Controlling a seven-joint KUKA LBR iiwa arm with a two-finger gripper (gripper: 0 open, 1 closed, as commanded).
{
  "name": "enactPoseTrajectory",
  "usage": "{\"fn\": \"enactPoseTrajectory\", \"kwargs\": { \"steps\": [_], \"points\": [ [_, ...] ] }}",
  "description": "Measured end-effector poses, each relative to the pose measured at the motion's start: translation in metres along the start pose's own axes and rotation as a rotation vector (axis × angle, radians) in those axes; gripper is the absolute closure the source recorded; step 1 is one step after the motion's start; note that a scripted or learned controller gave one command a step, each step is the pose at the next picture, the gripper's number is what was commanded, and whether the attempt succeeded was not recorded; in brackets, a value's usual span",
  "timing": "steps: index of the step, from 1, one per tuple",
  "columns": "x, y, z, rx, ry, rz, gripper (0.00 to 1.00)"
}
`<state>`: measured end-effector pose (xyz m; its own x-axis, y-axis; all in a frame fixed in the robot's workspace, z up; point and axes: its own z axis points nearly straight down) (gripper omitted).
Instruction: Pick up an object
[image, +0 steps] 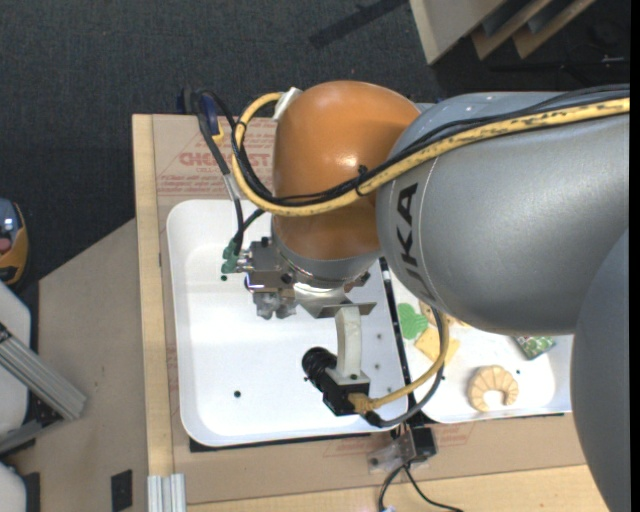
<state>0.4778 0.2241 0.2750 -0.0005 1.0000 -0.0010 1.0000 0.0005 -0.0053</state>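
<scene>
- The arm (480, 200) is being reached in from the right and is covering much of both bins, so any descent is best being judged against the parts of the bins that are showing.
- The tabletop (150, 300) is carrying the two bins side by side; the shared wall between them is being treated as the thing to clear.
- The left bin (210, 340) is lying under the gripper, and on its bare floor nothing but a dark speck (237, 393) is being seen.
- The right bin (545, 380) is where the likely targets are lying, so a shift towards it is being advised before lowering.
- The gripper (270, 298) is being held over the left bin's upper middle; whether it is released or clenched cannot be told from here.
- The croissant (495, 388) is being judged the best pick, since it is standing apart from the rest.
- The yellow piece (435, 345) and green piece (410, 320) are lying close together by the wall, partly hidden by the arm, and are better being left.
</scene>
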Motion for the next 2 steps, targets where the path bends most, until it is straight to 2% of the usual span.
{"fn": "enactPoseTrajectory", "kwargs": {
  "steps": [1, 2],
  "points": [
    [0.0, 0.001, -0.156, -0.021, 0.009, -0.002, 1.0],
    [-0.005, 0.0, -0.106, -0.002, 0.0, 0.001, 1.0]
  ]
}}
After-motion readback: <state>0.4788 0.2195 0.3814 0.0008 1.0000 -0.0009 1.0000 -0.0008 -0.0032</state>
